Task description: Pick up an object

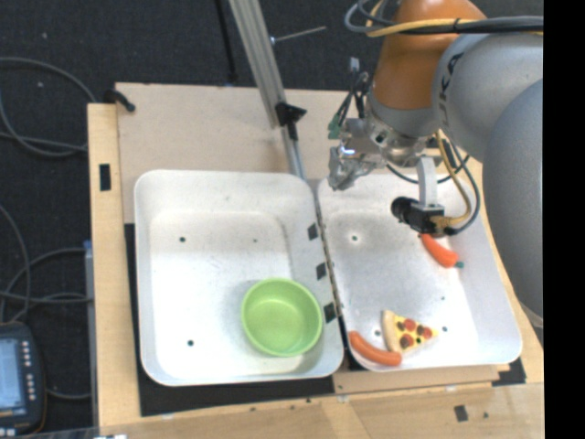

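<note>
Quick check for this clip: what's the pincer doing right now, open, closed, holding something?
Pincer: cannot be told; it sits over the far edge of the right bin, with nothing seen in it.

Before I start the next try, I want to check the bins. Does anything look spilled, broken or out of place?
Nothing stands out. The green bowl sits upright in the left bin. The carrot, pizza slice and sausage lie loose in the right bin.
</note>
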